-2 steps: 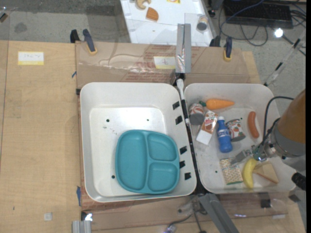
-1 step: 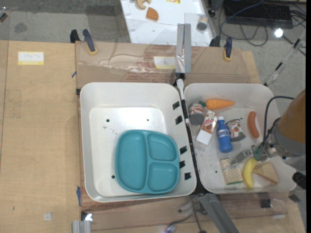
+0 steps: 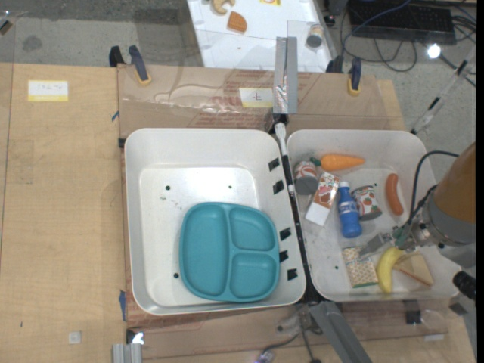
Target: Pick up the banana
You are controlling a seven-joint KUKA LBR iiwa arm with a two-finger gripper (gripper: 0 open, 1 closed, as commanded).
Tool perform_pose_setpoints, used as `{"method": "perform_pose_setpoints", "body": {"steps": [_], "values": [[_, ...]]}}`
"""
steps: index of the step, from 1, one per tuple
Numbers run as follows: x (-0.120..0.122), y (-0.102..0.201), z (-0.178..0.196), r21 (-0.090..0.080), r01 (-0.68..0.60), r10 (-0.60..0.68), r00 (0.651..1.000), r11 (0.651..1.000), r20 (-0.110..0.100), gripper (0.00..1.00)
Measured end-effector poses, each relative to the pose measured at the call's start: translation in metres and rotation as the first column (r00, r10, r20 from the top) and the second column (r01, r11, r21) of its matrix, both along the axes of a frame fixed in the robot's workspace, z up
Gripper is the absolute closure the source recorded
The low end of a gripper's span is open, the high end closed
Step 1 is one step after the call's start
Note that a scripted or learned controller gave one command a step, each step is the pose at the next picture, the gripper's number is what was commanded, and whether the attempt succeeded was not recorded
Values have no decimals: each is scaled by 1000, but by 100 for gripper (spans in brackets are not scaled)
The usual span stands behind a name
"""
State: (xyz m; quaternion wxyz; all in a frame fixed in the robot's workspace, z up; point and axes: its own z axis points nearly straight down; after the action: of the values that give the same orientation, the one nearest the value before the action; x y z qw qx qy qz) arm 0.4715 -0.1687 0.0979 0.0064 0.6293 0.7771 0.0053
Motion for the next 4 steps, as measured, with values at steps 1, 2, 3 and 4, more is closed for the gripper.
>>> {"method": "perform_pose_setpoints", "body": {"steps": [1, 2, 3, 4], "values": [[1, -1, 0, -1, -18, 18, 1000, 1000, 0, 0], [1, -1, 0, -3, -35, 35, 999, 999, 1, 0], [0, 5, 0, -7, -36, 36, 999, 999, 1, 0], [0, 4, 10, -5, -32, 32, 999, 999, 3, 100]]}}
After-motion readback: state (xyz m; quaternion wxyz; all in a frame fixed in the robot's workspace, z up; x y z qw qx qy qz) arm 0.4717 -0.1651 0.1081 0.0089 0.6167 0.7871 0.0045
